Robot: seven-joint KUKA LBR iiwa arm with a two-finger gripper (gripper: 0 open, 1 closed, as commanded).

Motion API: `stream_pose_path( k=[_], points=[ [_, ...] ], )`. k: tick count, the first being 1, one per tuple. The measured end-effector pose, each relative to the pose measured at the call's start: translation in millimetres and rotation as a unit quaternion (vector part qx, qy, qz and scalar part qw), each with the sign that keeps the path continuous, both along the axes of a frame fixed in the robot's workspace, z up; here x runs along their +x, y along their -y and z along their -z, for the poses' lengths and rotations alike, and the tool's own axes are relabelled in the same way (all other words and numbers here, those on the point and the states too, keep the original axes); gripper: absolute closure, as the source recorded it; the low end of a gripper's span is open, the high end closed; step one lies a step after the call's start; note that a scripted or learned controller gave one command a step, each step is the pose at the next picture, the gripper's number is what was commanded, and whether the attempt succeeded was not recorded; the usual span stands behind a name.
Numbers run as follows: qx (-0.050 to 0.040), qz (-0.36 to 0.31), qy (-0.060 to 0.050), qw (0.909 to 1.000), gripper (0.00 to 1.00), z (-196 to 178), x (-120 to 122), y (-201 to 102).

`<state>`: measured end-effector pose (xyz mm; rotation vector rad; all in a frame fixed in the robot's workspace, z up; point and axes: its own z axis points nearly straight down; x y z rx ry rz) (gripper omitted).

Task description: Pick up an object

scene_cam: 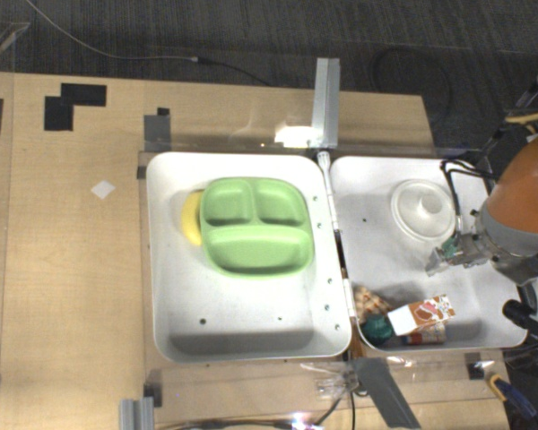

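Two white bins sitting side by side on the counter [63,267]. Lying in the left bin [175,330]: a green divided tray [255,225], covering most of a yellow object [191,219] at its left edge. Resting in the right bin [377,173]: a white bowl [422,207] toward the back, a small carton [421,319] and a dark green item [376,331] near the front wall. Hovering over the right bin's right side, just beside the bowl: the claw [450,253], gripping nothing visible; open or closed impossible to tell.
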<state>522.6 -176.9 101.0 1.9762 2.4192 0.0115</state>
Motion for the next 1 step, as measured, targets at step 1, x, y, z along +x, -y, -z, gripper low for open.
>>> stream_pose_path(
  k=[1],
  points=[
    [0.0000,0.000,0.000,1.0000,0.00,0.0,0.0,0.0]
  ],
)
